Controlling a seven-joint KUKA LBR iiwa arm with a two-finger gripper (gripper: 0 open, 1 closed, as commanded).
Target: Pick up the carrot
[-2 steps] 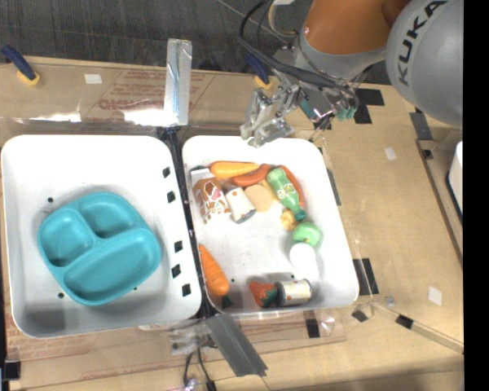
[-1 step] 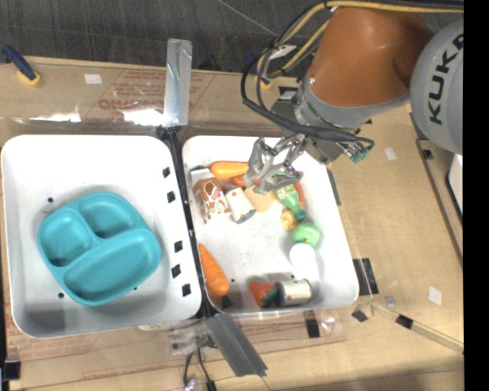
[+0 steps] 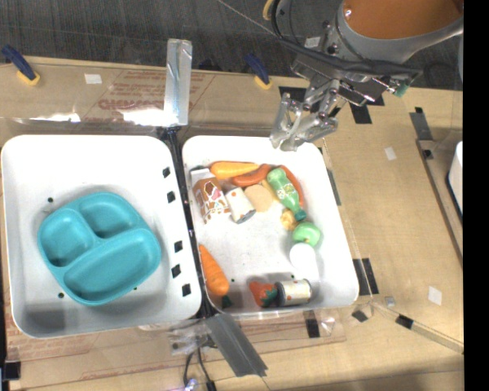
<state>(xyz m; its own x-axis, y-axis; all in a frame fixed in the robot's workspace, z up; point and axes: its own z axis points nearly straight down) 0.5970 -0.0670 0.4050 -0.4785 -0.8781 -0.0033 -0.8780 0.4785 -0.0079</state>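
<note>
One arm (image 3: pixel 391 15) reaches in from the right, its hand (image 3: pixel 297 129) released above the right bin's (image 3: pixel 330 218) far rim.

A teal divided plate (image 3: pixel 99 245) is seen in the left bin (image 3: pixel 16 169). In the right bin (image 3: pixel 330 177), a green bottle (image 3: pixel 285 187), a white egg (image 3: pixel 303 259) and a small can (image 3: pixel 293 291) are found.

orange band on grey arm (image 3: pixel 391 10), yellow/black cables, silver metal gripper (image 3: pixel 297 129).

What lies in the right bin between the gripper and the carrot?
In the camera view, the cluster of toy food and bare bin floor lie between the gripper and the carrot.
</note>
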